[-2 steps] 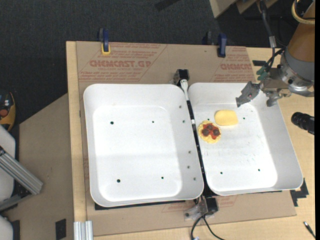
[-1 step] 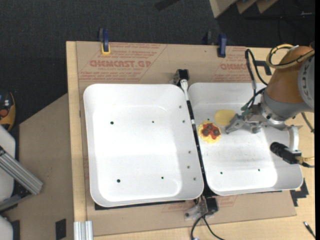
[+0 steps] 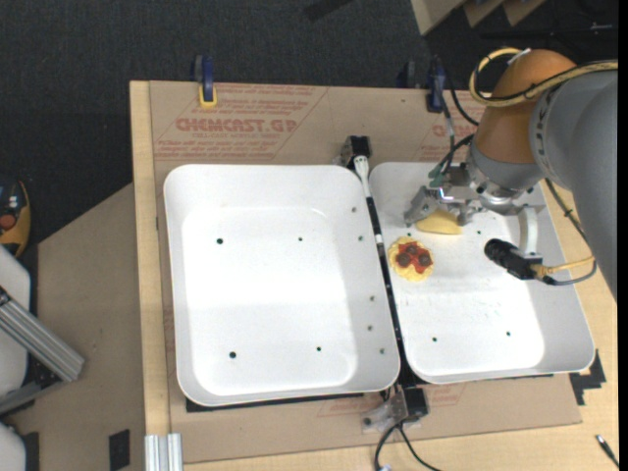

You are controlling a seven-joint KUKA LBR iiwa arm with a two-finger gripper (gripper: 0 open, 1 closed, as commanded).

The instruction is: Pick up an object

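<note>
In the right bin [image 3: 491,346] a pale yellow piece [image 3: 441,226] lies near the far left corner. A small round yellow toy with a red topping [image 3: 411,258] rests just in front of it, close to the divider. My gripper [image 3: 442,210] hangs directly over the pale yellow piece. It is open, its grey fingers [image 3: 422,205] spread to either side of the piece's far edge. The wrist hides part of the piece, so I cannot tell whether the fingers touch it.
The left bin [image 3: 196,263] lies beside the right one, with a black rail [image 3: 378,253] between them. A black plug on a yellow cable [image 3: 508,255] hangs from the arm over the right bin. Clamps [image 3: 205,81] stand on the board's far edge.
</note>
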